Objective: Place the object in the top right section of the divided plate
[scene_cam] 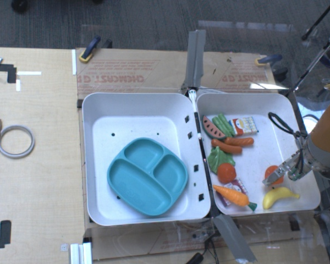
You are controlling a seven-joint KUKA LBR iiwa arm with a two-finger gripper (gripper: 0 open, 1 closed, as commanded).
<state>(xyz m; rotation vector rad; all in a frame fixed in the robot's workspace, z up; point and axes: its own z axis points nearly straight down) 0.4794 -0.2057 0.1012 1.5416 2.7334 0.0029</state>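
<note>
Bench (33, 92) is light wood on the left with cardboard under the bins; a tape roll (14, 141) lies well apart on the left side. Left bin (93, 147) holds just the teal divided plate (148, 175), lying tilted in the bin, its three sections all bare. Right bin (253, 99) carries the toy food: watermelon slice (210, 128) and green beans (224, 124) near the top, a small carton (245, 126) beside them, hot dog (232, 143) below, then a green leafy piece (217, 158) touching a tomato (226, 172), a carrot (232, 194) lying on a packet that's mostly hidden, and a banana (279, 196) at lower right. Arm (324, 147) comes in from the right, mostly cut off by the frame edge. Gripper (281, 172) sits low in the right bin, fingers pinching a small orange-red object (271, 174); gripper partly covers it, so can't make out what it is. Black cable (283, 124) loops over the bin's right wall.
</note>
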